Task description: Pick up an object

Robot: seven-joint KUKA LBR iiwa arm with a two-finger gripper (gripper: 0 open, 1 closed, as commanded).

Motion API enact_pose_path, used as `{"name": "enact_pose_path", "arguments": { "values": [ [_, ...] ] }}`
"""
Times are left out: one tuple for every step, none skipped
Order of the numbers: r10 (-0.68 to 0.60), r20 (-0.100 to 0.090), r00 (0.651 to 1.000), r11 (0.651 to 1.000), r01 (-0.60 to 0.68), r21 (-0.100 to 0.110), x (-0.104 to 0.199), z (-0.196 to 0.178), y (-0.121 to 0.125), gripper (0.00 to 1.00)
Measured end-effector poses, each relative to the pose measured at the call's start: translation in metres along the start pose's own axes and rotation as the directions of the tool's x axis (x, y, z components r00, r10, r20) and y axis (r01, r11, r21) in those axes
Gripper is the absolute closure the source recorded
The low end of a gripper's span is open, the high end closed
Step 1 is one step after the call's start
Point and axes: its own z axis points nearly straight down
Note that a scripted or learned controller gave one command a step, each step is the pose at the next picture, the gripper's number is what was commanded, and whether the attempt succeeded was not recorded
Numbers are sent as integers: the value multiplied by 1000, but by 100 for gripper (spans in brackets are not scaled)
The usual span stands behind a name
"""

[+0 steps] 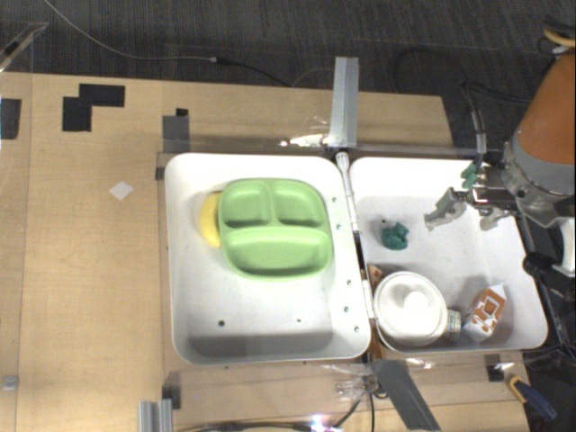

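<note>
Hand [457, 207] hovered with fingers spread and nothing held over the right bin [531, 282], apparently lining up on the nearby teal object [393, 235].

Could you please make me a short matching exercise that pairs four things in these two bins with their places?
Things:
1. green tray
2. white bowl
3. small teal object
4. gripper

Places:
A. right bin, near corner by the divider
B. left bin
C. over the right bin, far right side
D. right bin, middle, near the divider

Pairs: 1-B, 2-A, 3-D, 4-C
</note>
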Motion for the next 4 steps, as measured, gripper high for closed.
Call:
{"name": "enact_pose_path", "arguments": {
  "values": [
    [-113,0,994,994,113,2,21,95,52,0],
    [-55,1,998,998,55,-6,0,191,67,0],
    [38,0,999,999,-38,-3,61,92,139,0],
    [-48,0,999,999,48,0,44,74,31,0]
  ]
}}
